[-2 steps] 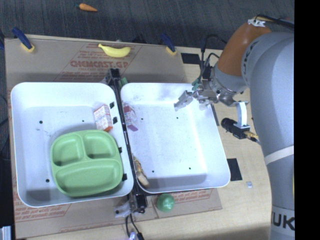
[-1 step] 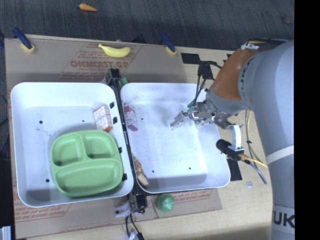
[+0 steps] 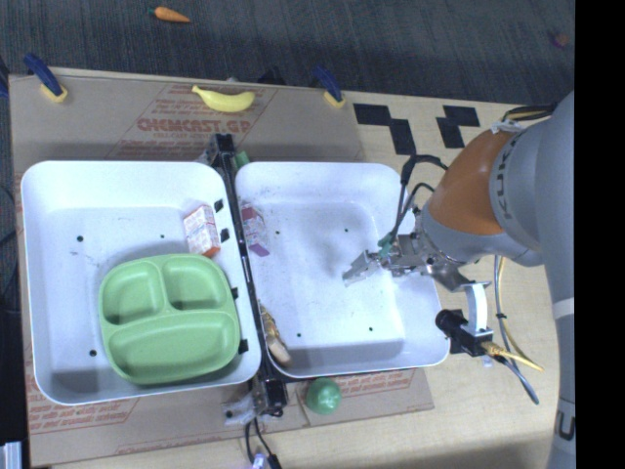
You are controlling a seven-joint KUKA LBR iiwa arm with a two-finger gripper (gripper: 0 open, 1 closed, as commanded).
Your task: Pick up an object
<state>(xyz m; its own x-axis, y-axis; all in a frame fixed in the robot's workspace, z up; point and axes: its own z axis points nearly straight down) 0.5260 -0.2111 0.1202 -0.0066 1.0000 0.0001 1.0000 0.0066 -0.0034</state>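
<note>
Gripper low in the right bin, nothing visibly held.

Nearest me, a green ball (image 3: 323, 395) sits on the tabletop (image 3: 469, 399) just outside the right bin (image 3: 322, 350). In the left bin (image 3: 59, 262) lies a green divided tray (image 3: 171, 318), with a small red-and-white packet (image 3: 201, 230) just beyond it. My gripper (image 3: 359, 268) hangs over the right bin's floor; I cannot tell how it is set. Farthest, a yellow banana (image 3: 224, 97) rests on the cardboard (image 3: 146, 115).
</note>
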